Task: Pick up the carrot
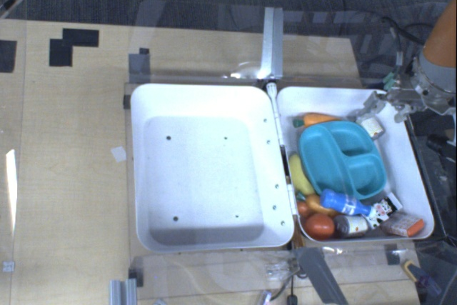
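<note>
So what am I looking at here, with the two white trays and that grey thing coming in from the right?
It is one camera fixed above a bench, looking down at a slant. The grey thing with the orange band is a robot arm; its claw hangs over the right bin's far corner, and nothing shows between its fingers. A program steers it; its job is to pick up the carrot, the orange piece peeking out behind the blue divided plate. Around the plate lie a banana, a tomato and a blue bottle. The left bin sits alongside.
</note>
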`<state>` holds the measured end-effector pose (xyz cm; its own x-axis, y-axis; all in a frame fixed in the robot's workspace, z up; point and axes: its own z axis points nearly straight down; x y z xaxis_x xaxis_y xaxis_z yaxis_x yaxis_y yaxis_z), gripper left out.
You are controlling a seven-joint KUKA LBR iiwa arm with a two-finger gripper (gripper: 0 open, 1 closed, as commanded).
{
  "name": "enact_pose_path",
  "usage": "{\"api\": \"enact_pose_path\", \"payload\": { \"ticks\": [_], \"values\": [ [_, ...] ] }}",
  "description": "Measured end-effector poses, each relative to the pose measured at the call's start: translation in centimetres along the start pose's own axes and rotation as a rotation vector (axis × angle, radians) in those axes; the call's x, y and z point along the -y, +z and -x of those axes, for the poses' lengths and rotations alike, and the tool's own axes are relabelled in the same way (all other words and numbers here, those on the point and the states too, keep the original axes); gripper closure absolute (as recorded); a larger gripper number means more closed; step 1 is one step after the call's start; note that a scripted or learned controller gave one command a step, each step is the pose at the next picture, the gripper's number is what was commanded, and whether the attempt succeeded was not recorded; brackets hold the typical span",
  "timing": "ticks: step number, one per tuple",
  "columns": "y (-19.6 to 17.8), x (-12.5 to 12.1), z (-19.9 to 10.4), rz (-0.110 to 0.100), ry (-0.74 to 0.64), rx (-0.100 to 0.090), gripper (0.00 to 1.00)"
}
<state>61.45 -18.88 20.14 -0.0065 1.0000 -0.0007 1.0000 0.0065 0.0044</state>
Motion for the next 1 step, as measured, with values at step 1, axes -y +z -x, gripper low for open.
{"api": "enact_pose_path", "payload": {
  "ticks": [1],
  "values": [
    [6.9, -5.59, -10.7, 0.0, 0.055, -0.001, 0.0]
  ]
}}
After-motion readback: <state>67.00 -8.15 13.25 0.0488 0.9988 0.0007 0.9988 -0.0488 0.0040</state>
